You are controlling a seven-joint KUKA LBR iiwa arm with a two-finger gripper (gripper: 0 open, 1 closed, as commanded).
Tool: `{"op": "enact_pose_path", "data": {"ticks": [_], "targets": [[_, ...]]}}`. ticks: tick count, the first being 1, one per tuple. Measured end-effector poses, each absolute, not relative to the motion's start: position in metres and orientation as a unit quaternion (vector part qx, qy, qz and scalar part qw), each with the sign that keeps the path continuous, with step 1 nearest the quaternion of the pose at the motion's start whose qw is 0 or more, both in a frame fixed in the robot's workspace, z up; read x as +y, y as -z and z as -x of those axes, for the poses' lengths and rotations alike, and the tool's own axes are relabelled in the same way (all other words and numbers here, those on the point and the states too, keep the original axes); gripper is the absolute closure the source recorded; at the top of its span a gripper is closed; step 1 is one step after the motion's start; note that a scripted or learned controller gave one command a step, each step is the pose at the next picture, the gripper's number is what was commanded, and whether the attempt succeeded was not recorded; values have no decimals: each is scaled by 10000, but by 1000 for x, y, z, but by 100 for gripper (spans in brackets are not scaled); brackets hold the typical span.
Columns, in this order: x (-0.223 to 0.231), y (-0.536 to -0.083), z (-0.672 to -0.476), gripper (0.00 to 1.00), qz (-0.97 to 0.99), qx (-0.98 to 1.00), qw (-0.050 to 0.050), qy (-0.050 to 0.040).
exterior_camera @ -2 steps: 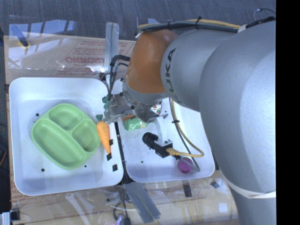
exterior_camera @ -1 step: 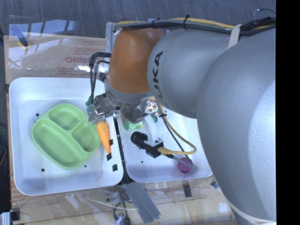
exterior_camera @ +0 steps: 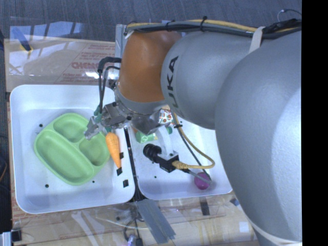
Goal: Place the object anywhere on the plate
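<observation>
Green plate [exterior_camera: 69, 155], smooth plastic with three moulded compartments, sits in my left bin [exterior_camera: 25, 137]. My gripper [exterior_camera: 97, 124] hovers at the plate's right rim; can't tell how its tips stand. Carrot [exterior_camera: 113, 148], orange and tapered, hangs just right of and below the gripper, point down, over the plate's right edge; held or not, can't tell. Right bin [exterior_camera: 174, 188] has a purple round item [exterior_camera: 202, 181].
</observation>
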State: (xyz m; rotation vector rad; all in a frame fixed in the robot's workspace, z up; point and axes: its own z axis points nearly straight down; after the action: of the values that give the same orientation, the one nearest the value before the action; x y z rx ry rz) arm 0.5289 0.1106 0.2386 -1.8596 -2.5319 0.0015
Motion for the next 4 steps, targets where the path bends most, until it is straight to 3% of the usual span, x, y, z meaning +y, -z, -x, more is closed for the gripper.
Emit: {"op": "enact_pose_path", "data": {"ticks": [1,2,3,4], "targets": [[111,-248,-529,100,5898,-8075,6,-12],[111,-248,-529,0,5898,-8075,5,-13],[111,-258,-530,100,5878,-8090,9,-20],[111,-258,-530,0,5877,-8091,9,-20]]}}
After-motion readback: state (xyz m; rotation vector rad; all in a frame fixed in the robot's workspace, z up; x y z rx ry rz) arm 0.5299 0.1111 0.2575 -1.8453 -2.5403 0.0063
